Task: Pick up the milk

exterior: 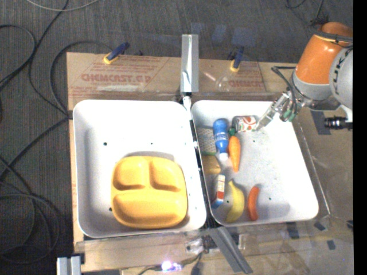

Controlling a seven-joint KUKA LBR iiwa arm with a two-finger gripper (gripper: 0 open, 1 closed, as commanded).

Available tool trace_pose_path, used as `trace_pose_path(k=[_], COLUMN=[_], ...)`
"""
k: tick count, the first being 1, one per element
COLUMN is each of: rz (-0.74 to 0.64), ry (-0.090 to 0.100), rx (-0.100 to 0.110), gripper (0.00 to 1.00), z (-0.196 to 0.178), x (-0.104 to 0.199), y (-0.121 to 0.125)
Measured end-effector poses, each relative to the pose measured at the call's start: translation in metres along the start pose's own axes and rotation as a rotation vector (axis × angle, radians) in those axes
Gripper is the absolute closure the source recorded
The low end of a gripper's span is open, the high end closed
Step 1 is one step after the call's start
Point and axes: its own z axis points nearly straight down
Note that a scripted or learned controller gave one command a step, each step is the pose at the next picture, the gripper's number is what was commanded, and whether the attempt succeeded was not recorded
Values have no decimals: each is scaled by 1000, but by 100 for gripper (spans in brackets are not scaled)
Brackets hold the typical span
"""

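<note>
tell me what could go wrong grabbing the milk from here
1. The end effector sits by the soda can at the right bin's far edge, so it may grab the can instead.
2. The likely milk, a blue-and-white bottle, lies against the carrot, which a grasp could drag along.
3. That bottle lies near the bin's left wall, leaving little finger room.

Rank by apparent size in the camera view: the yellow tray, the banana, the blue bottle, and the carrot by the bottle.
1. Yellow tray, by far the largest.
2. Banana.
3. Blue bottle and carrot: they look about alike in length, so no firm order between them.
</note>
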Motion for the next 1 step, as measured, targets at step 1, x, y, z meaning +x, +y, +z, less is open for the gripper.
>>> trace_pose_path(k=[1], rz=[-494], ry=[5], rx=[0], gripper=[100], z=[-93], x=[26], y=[-24])
